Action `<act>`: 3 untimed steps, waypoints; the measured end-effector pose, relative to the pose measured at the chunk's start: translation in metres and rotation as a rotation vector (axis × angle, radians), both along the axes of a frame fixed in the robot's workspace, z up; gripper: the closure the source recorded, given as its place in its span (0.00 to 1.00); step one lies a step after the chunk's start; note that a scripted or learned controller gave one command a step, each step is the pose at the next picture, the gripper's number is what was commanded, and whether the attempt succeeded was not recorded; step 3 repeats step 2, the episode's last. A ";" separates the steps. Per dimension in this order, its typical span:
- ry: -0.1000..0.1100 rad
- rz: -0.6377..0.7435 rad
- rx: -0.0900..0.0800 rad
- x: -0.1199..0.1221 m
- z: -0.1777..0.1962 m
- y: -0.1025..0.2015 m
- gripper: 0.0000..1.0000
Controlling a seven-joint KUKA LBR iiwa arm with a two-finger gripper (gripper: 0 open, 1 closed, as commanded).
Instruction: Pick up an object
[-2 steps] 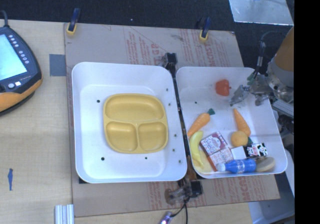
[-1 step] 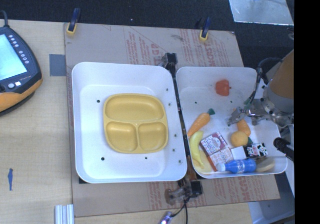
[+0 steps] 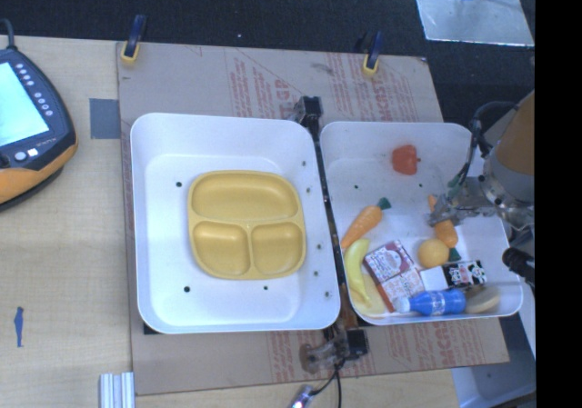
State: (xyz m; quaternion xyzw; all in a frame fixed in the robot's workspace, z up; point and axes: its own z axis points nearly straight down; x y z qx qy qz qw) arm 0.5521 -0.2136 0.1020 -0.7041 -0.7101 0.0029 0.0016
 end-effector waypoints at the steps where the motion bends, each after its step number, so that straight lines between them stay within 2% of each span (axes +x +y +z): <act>1: -0.006 -0.003 0.002 0.017 0.124 0.068 1.00; 2: -0.002 -0.002 0.002 -0.002 0.146 0.153 1.00; 3: -0.002 -0.002 0.002 -0.002 0.146 0.153 1.00</act>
